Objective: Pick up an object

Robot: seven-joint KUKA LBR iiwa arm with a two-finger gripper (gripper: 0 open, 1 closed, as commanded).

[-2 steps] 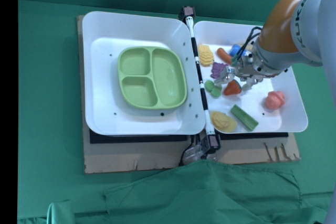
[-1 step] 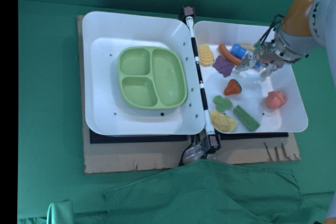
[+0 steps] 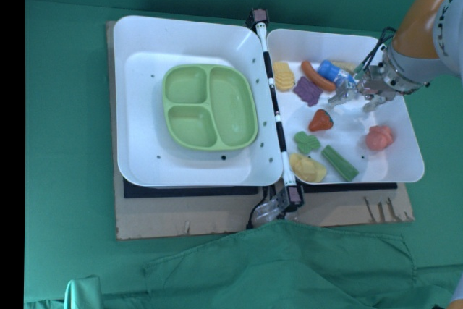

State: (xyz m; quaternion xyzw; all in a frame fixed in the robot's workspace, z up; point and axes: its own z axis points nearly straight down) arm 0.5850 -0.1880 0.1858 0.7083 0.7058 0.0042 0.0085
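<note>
Strawberry point(image 3: 321, 121) lies just below-left of my gripper point(image 3: 356, 99); fingers spread, grasping nothing; pink toy point(image 3: 379, 137) below-right.

The right bin point(image 3: 405, 155) holds small toy foods, all lying flat. A yellow corn point(image 3: 283, 75) lies near the left wall. Beside it sit a purple piece point(image 3: 307, 90), an orange sausage point(image 3: 317, 75) and a blue bottle point(image 3: 333, 71). A red strawberry point(image 3: 320, 121) is in the middle. A pink lump point(image 3: 379, 137) lies at the right. Near the front are a green leaf point(image 3: 306, 142), a green stick point(image 3: 339, 162) and a yellow banana point(image 3: 308, 168).
</note>
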